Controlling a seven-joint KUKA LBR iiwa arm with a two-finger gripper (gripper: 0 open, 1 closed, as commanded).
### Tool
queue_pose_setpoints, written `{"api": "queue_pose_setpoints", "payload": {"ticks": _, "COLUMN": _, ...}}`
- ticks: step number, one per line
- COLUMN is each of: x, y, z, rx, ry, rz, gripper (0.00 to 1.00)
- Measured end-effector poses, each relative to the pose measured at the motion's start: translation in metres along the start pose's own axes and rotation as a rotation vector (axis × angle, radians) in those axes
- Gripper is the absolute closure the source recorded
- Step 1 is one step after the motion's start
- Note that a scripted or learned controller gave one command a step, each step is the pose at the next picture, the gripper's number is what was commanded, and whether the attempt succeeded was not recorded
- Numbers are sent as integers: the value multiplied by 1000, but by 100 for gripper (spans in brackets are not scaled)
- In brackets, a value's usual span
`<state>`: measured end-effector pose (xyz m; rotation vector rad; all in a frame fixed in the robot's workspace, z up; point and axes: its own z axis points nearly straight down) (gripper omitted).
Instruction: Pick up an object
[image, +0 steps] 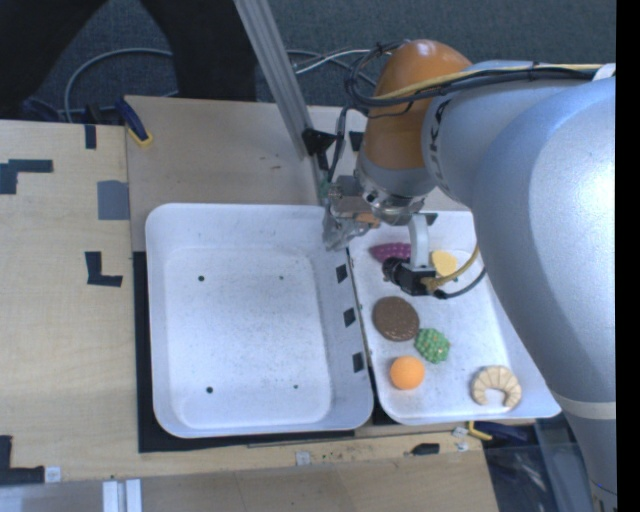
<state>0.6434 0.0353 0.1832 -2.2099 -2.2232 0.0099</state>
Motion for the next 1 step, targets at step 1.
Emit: {"api": "queue_pose_setpoints", "payload": {"ticks": 1, "x": 60, "y": -84, "z": -5, "rx": -8, "ry": 1, "rz": 1, "gripper": 100}}
